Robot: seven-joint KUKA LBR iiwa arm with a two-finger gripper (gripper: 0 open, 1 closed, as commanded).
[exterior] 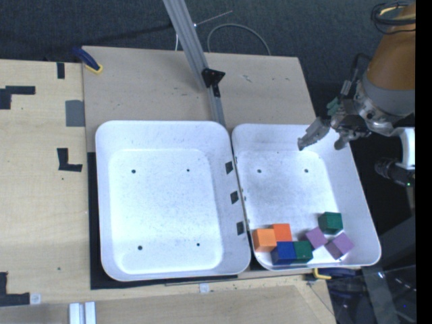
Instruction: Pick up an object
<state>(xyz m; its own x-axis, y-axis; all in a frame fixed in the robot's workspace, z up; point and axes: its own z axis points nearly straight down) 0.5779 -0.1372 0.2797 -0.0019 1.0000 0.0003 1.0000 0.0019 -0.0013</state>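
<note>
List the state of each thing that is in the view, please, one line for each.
gripper: open, holding nothing, above the right bin's far edge
right bin: holds blocks at its near end
blocks: loose, clustered together
left bin: lying flat beside the right bin

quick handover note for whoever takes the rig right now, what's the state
End effector: open, holding nothing, above the far edge of the right bin.
Objects: all clustered at the right bin's near edge: two orange blocks, blue block, two green blocks, two purple blocks.
Left bin: no blocks in it.
Done: nothing picked yet.
Left: move down to the cluster, grasp one block, lift.
</note>
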